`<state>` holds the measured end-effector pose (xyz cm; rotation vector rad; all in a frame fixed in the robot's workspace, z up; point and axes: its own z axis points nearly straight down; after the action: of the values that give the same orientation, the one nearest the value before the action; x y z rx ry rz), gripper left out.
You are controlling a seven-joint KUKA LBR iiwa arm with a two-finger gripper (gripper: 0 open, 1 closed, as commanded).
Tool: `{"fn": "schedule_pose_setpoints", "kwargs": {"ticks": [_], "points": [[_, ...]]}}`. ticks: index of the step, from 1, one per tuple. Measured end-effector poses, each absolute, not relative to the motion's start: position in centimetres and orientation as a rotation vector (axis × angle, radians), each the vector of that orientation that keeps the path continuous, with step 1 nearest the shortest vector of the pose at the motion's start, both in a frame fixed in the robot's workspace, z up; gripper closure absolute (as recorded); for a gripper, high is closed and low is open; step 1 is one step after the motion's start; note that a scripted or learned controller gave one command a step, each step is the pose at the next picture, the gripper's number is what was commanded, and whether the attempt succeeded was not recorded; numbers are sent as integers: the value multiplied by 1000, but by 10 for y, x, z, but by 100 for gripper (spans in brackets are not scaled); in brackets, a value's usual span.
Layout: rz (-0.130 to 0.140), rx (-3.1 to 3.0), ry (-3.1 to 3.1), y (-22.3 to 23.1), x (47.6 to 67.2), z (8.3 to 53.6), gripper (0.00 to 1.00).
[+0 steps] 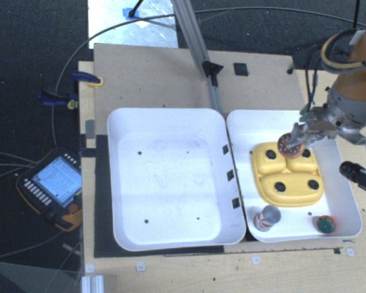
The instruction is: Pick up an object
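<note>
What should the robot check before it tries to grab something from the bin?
1. Gripper over the right bin: ok.
2. Something under it to grab: ok, it sits above the yellow block.
3. Object between its fingers: cannot tell.
4. Small cup out of the way: ok, near the bin's front edge.
5. Green ball out of the way: ok, in the front corner.
6. Left bin free for dropping: ok.
</note>
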<state>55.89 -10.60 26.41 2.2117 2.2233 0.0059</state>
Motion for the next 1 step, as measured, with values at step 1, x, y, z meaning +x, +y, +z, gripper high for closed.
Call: {"fn": "schedule_pose_setpoints", "kwargs": {"ticks": [1], "points": [[4, 2209, 2234, -48, 546, 266, 100]]}}
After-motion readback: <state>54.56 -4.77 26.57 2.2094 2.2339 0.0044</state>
